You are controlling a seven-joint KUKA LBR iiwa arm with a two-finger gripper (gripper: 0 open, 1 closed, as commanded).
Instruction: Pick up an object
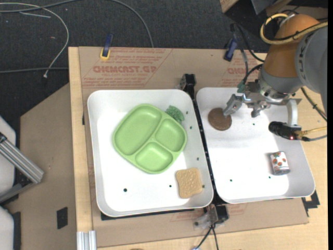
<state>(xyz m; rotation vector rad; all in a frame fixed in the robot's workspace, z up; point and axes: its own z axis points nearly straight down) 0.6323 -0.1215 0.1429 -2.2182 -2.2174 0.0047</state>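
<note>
1. Camera view places your gripper (244, 104) over the back of the right bin (291, 189), with its fingers spread open and nothing between them.
2. Your nearest candidate is the brown disc (219, 120), lying flat on the bin floor just beside the left finger; whether they touch cannot be told.
3. Judged from its looks, the disc is light, stiff and thin. You will find little height to pinch, so take it across its width at the rim, fingers pressed close to the floor; expect it to slide.
4. You also have a small printed box (279, 162) near the right wall, well apart from the gripper. It looks light and rigid; its flat sides offer a surer hold.
5. Writing: the cardboard sheet (125, 66) under the bins carries red lettering that reads roughly "CHEMCAST GP". The print on the box is too small to read.
</note>
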